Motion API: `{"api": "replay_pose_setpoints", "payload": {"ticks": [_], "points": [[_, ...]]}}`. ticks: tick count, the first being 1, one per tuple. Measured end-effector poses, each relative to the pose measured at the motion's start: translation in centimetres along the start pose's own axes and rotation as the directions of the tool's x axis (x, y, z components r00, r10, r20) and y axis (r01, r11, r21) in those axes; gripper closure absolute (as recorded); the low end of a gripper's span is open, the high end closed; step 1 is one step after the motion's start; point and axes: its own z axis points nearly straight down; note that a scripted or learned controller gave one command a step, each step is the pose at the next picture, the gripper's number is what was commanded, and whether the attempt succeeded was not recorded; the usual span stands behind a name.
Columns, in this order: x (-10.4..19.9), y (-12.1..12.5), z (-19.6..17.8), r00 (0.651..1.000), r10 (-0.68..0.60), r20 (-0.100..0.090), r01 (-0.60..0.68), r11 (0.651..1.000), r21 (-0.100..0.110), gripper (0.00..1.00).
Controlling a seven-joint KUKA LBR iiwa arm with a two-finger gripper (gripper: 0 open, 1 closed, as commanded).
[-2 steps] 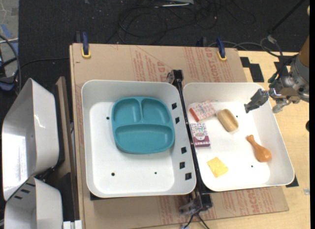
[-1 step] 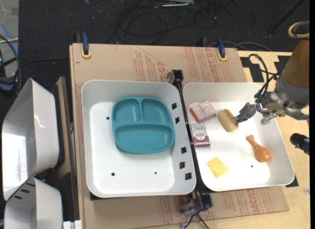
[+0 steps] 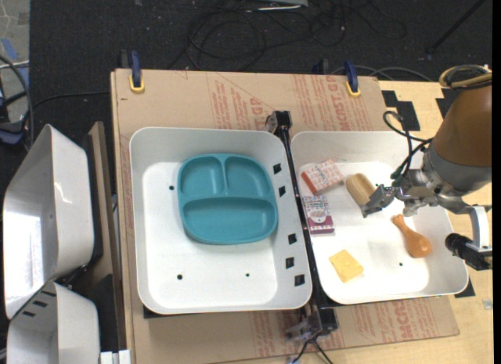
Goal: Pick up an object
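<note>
Gripper [image 3: 378,200], finger state unclear, is hanging beside the cork [image 3: 359,189]; crowding by the spoon [image 3: 412,236] is risking a miss.

Both bins [image 3: 149,221] look like smooth white plastic, slightly glossy. Teal tray [image 3: 227,198]: matt plastic. Bench [image 3: 235,92]: printed brown cardboard. My wrist band [image 3: 470,124]: glossy orange. Yellow block [image 3: 346,265] looks spongy.

Illumination is bright and even, from overhead. The white bins [image 3: 149,198] reflect strongly and approach overexposure on the rims. Shadows are soft and short, falling close under the teal tray [image 3: 227,198]. Focus is moderately soft throughout. The dark floor [image 3: 78,26] shows little detail.
</note>
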Motion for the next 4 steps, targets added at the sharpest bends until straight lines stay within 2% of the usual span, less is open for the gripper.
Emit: {"api": "replay_pose_setpoints", "payload": {"ticks": [1, 2, 4], "points": [[-0.1, -0.8, 4.6, 1.0, 0.0, 0.001, 0.0, 1.0, -0.001, 0.0], [-0.1, -0.6, 3.3, 1.0, 0.0, 0.002, 0.0, 1.0, -0.008, 1.0], [-0.2, -0.4, -6.3, 1.0, -0.005, 0.004, 0.005, 1.0, -0.013, 1.0]]}}
